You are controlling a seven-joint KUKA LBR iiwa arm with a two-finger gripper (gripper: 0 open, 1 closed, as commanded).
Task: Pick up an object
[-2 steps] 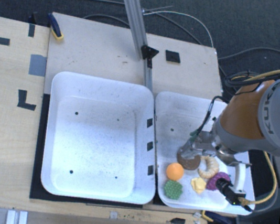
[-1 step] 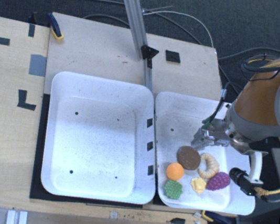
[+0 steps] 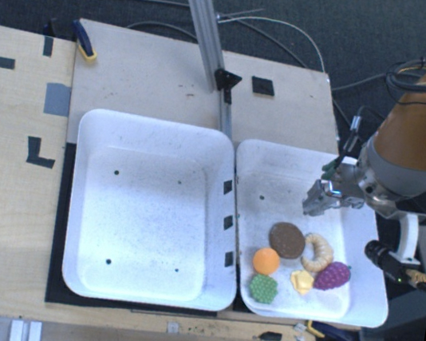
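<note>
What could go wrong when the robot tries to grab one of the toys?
The toys sit bunched together: the brown disc touches the beige ring, with the orange ball close by, so the gripper might bump neighbours or grab two. The purple grapes lie near the bin wall, leaving little finger room.

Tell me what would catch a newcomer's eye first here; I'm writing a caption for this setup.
The grey and orange arm coming in from the right, its gripper above the right bin. Then the colourful cluster at that bin's near end: a brown disc, an orange ball, a green piece, a purple grape-like piece, a yellow piece and a pale ring.
</note>
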